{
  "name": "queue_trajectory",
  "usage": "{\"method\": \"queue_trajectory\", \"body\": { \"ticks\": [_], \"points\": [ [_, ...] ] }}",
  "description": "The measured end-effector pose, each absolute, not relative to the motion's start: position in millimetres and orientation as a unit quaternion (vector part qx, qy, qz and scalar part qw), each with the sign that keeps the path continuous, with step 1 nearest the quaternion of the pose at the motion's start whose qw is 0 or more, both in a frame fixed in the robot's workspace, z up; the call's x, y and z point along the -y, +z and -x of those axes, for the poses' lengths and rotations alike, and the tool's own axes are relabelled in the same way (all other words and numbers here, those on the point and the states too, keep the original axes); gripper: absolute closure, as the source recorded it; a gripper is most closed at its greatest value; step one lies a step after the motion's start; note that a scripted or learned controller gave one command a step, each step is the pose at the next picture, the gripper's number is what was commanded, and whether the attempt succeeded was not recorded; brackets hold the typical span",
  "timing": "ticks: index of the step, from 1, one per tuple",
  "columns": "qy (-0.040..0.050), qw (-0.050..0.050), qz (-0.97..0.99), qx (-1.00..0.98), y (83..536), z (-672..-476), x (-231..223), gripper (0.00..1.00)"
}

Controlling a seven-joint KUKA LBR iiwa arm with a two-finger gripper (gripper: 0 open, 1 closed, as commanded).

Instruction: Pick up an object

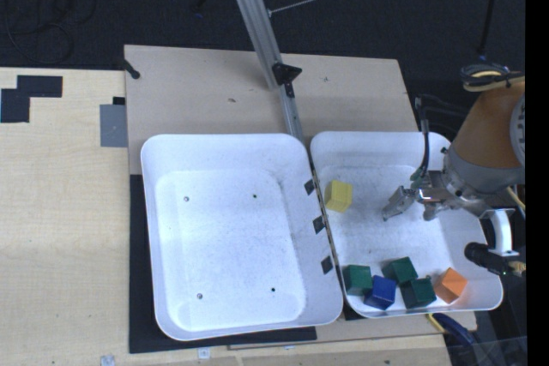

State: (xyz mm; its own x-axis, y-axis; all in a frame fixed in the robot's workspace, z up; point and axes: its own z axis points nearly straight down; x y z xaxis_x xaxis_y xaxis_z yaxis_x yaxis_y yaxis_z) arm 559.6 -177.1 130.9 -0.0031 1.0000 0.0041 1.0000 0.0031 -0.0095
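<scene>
Right bin [377, 152]: six blocks (three green [401, 269])

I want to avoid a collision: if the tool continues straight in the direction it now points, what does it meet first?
The tool points left across the right white bin. The small yellow cube lies first in that line, though the tool's height is unclear, so it may pass above it.

One fixed camera above the bench [214, 90], looking down aslant
</scene>
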Motion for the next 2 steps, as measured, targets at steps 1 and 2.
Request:
{"method": "queue_trajectory", "body": {
  "ticks": [1, 2],
  "points": [
    [-0.0003, -0.002, 0.708, 0.706, 92, -502.8, 127, 0.0],
    [0.0014, -0.002, 0.709, 0.705, 100, -522.2, 202, 0.0]
  ]
}}
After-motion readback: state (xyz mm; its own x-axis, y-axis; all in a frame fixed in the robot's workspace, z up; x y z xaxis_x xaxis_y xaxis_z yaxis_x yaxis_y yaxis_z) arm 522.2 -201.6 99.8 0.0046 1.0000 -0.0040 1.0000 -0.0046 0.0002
